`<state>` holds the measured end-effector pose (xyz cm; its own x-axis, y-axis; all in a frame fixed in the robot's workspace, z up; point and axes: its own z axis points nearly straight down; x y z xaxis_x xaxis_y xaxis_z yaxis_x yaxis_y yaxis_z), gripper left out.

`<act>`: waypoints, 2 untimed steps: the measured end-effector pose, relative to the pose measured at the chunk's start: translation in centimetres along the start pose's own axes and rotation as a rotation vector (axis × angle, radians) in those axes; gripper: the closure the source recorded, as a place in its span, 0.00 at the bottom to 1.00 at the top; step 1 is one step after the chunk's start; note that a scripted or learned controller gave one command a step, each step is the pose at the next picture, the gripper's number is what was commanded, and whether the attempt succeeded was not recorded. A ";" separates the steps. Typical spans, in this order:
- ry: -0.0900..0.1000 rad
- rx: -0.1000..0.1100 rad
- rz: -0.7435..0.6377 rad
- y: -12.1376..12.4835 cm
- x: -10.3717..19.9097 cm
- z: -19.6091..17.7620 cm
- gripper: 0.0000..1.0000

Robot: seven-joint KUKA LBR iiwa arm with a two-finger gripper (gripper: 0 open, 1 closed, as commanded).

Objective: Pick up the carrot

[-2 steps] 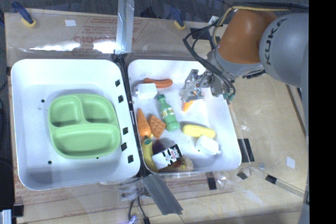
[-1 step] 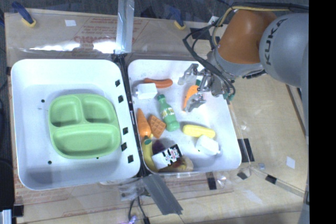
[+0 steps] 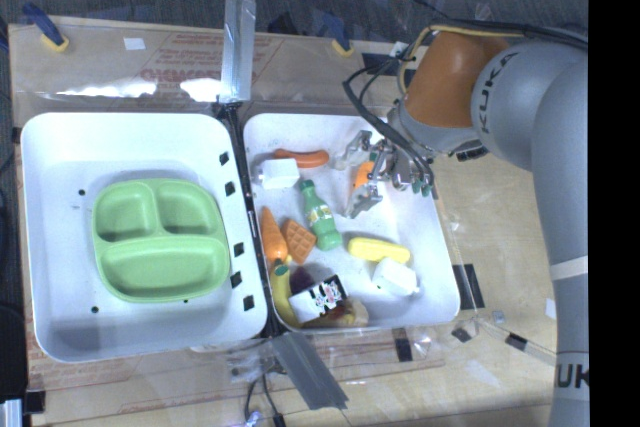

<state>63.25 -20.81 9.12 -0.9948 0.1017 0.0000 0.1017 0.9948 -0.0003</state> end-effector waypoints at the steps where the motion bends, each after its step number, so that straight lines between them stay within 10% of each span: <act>1: -0.009 0.001 -0.006 0.2 -0.3 -1.3 1.00; 2: -0.005 -0.001 0.125 6.5 5.8 -7.1 1.00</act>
